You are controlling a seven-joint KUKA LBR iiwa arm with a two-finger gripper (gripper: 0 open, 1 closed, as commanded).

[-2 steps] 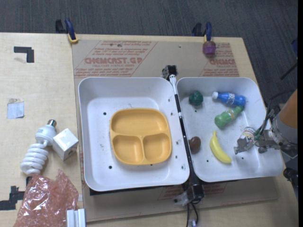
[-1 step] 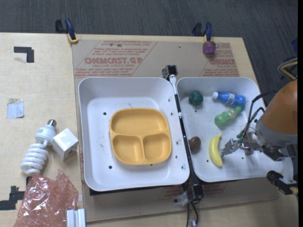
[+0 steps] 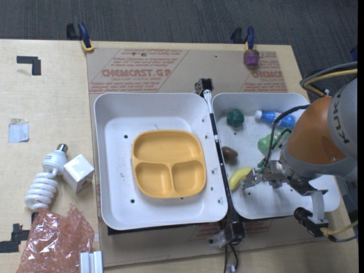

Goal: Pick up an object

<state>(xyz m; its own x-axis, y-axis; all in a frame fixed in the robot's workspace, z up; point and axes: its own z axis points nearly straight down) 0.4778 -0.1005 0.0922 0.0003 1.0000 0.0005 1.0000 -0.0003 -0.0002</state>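
Observation:
In the right bin [image 3: 273, 209] lie a yellow banana-shaped toy [image 3: 239, 177], a small brown object [image 3: 230, 152], a dark green ball [image 3: 235, 118], a blue bottle [image 3: 277, 117] and a light green object [image 3: 266, 144]. My gripper [image 3: 253, 179] is low in this bin, pointing left, its tip right beside the yellow toy's right end. The arm's orange band [image 3: 313, 138] covers the bin's right part. Nothing visibly sits in the gripper.
The left bin [image 3: 114, 203] holds a yellow divided tray [image 3: 169, 164]. On the bench to the left lie a spiral light bulb [image 3: 45, 181], a white cube [image 3: 78, 172] and a red mesh bag [image 3: 54, 240]. A purple object [image 3: 251, 57] sits near the rear clamp.

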